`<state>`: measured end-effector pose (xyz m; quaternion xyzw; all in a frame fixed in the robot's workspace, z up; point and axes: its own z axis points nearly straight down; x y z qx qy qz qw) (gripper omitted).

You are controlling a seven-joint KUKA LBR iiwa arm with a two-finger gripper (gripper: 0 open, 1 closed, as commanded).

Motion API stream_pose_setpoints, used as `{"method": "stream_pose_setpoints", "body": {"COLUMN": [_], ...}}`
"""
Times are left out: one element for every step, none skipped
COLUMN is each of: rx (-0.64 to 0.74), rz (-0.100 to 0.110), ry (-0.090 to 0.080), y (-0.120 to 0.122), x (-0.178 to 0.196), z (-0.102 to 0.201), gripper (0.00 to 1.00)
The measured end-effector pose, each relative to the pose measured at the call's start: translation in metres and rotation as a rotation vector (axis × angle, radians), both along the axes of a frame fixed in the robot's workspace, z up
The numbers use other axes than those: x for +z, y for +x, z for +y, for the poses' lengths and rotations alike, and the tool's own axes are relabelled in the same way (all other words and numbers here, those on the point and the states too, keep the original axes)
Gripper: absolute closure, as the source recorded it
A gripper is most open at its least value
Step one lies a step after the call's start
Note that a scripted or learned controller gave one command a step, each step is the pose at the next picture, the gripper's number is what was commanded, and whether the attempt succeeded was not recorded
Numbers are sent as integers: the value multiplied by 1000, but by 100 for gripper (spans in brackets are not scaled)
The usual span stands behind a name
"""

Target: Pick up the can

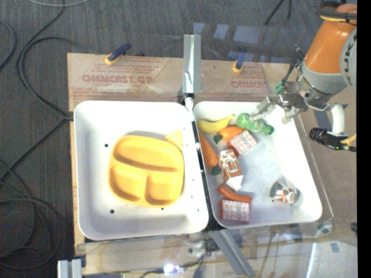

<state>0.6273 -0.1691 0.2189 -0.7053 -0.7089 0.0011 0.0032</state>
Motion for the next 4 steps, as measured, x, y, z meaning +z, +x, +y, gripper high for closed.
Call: {"method": "stream_pose_setpoints", "body": {"rx": [97, 119, 136, 158], "rz": [-2, -32, -34, -33], "ry": [1, 4, 2, 3], "y": [-65, -94, -129, -130], "x": [-125, -126, -126, -126], "z": [-31, -44, -44, -45], "gripper": [0, 0, 0, 0]}}
